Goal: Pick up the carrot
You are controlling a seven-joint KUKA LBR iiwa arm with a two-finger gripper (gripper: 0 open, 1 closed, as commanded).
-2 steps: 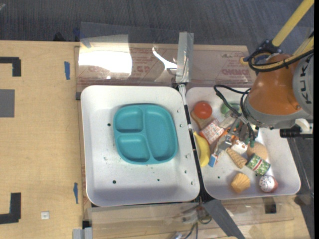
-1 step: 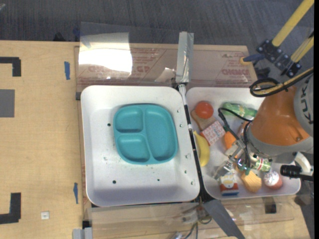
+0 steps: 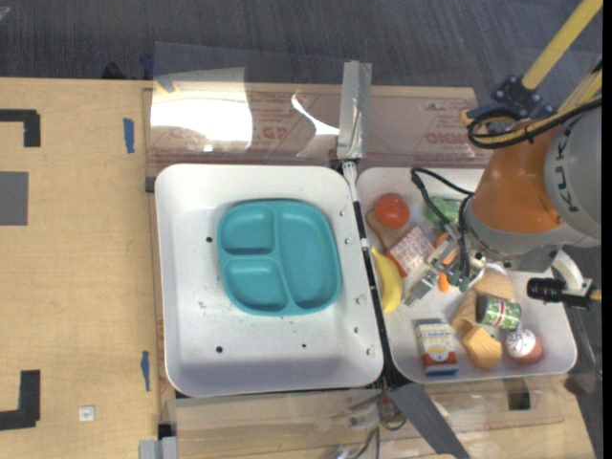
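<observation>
My gripper (image 3: 442, 268) hangs low over the middle of the right bin (image 3: 564, 361), under the orange wrist band. Small orange parts of what looks like the carrot (image 3: 444, 245) peek out right at the gripper, with the rest hidden beneath it. I cannot make out whether the carrot is between the jaws or just lying under them. A pink-and-white packet (image 3: 411, 249) lies touching the gripper's left side.
Crowding the right bin are a red-orange tomato (image 3: 390, 208), a banana (image 3: 387, 280), a green item (image 3: 442, 208), a green can (image 3: 497, 312), a small carton (image 3: 435, 342), a tan wedge (image 3: 483, 348) and a red-white ball (image 3: 523, 344). The left bin (image 3: 182, 333) holds a teal divided plate (image 3: 280, 256).
</observation>
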